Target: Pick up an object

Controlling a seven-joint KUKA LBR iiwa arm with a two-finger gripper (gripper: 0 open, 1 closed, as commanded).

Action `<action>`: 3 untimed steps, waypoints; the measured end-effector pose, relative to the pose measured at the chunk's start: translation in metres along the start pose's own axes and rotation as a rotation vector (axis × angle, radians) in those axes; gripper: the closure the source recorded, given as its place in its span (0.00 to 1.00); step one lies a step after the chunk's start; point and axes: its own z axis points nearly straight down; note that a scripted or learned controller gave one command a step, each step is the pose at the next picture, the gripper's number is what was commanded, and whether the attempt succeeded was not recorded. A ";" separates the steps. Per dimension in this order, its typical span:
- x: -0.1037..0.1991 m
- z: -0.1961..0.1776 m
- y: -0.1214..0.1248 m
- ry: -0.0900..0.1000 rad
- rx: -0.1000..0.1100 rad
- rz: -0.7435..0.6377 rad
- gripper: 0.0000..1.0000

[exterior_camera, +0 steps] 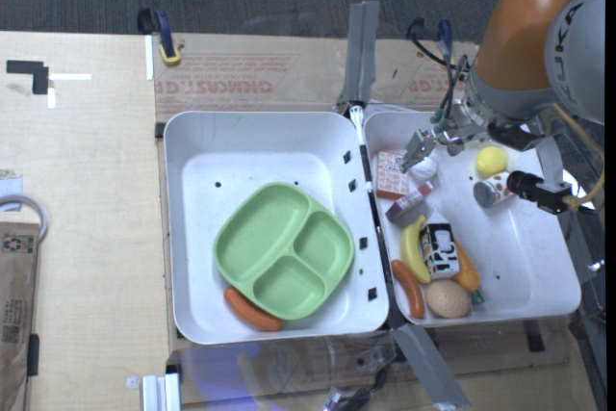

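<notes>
My gripper point(421, 150) hangs low over the back left part of the right bin point(539, 303), below the orange-banded wrist. It is just above a red and white carton point(388, 173) and a small grey and red item point(408, 205). I see nothing held in it. Further forward in that bin lie a banana point(414, 247), a black and white box point(441, 249), an orange carrot point(468, 272), a red sausage point(409, 290) and a tan round piece point(448, 300). A yellow lemon point(491, 159) and a small can point(491, 193) sit to the gripper's right.
The left bin point(192, 207) holds a green divided plate point(284, 250) and an orange sausage point(252, 309) at its front edge. A metal divider point(371, 207) separates the bins. The arm's body fills the upper right. A brown bag point(17, 294) lies on the bench at far left.
</notes>
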 end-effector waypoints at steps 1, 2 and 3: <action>-0.021 0.066 -0.043 -0.004 -0.017 0.088 0.00; -0.013 0.099 -0.089 -0.001 -0.003 0.002 0.00; -0.019 0.046 -0.069 0.000 0.000 0.152 0.00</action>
